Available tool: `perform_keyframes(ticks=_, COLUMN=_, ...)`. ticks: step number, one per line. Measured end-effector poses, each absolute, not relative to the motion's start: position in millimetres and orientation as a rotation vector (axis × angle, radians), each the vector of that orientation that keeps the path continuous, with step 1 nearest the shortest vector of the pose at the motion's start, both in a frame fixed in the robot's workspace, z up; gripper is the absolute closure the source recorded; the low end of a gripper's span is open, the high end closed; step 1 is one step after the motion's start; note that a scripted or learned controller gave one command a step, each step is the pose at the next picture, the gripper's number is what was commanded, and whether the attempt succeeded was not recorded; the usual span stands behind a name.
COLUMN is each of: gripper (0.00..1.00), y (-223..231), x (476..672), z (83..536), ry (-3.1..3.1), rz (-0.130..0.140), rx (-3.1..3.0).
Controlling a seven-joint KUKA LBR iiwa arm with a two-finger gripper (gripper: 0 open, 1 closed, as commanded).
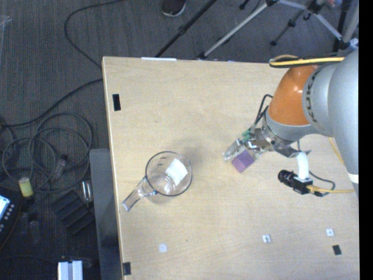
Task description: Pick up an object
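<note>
A small purple block (243, 161) lies on the light wooden bench top (204, 104), right of centre. My gripper (238, 150) comes down from the right and sits right over the block's upper left edge, touching or nearly touching it. Whether the block is held cannot be made out. A clear plastic measuring cup (168, 174) stands to the left, handle pointing lower left, with a white piece (177, 170) inside it. The orange band and grey arm (297, 101) fill the upper right.
A black part on a yellow cable (294, 181) hangs off the arm just right of the block. The bench's left edge (111, 156) drops to a floor strewn with cables (52, 139). Tripod legs (256, 10) stand beyond the far edge.
</note>
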State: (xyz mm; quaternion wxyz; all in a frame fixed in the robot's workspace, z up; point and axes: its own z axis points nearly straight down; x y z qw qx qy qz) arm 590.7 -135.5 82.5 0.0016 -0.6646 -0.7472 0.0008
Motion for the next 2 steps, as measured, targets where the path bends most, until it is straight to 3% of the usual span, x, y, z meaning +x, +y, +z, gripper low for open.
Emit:
perform_keyframes(ticks=1, gripper=1.00, y=-134, x=590.1, z=90, ry=-2.342, rz=0.000, rx=-2.082)
perform_keyframes(ticks=2, gripper=1.00, y=-72, x=603.4, z=182, ry=-2.360, rz=0.003, rx=-2.069)
